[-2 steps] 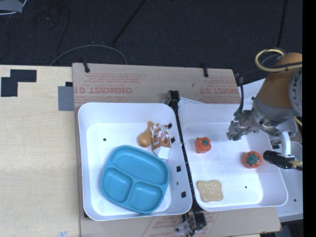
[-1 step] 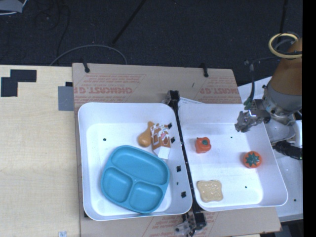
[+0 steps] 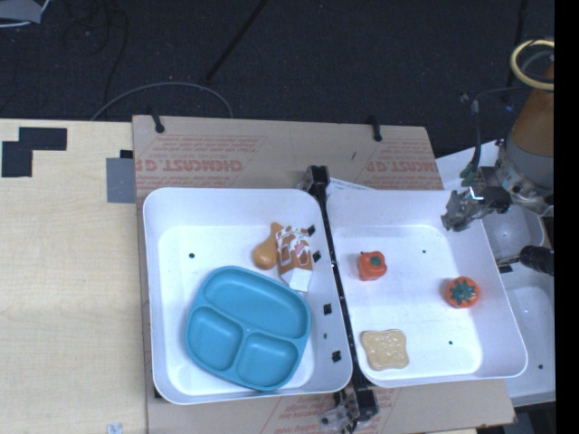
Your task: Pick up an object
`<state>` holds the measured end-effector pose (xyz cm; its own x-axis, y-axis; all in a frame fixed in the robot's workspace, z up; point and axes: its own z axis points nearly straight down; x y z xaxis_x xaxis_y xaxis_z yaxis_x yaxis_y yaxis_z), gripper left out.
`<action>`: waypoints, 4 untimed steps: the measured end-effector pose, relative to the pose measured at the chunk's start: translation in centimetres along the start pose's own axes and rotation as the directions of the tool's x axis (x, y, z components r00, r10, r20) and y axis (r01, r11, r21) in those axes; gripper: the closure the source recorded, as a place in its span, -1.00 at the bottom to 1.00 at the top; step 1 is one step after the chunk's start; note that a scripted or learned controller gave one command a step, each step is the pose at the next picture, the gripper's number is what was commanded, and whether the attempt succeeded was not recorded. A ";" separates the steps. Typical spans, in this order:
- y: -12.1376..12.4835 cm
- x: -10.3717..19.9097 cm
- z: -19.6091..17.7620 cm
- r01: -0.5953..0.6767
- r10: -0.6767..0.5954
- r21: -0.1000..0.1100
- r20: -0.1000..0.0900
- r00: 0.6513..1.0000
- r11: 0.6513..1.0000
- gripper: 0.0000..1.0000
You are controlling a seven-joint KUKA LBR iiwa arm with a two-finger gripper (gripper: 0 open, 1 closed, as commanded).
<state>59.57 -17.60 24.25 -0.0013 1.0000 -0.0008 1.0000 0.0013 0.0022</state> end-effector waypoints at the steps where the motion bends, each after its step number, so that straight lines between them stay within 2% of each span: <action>1: 0.2 4.9 -0.7 0.003 -0.003 0.004 -0.003 1.000 1.000 1.00; 2: 0.4 10.1 0.8 0.003 -0.003 0.006 -0.003 1.000 1.000 1.00; 4: 1.9 20.8 -0.5 0.003 -0.003 0.004 -0.002 1.000 1.000 1.00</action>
<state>61.42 3.19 24.73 -0.0041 1.0000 0.0012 1.0000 0.0041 -0.0021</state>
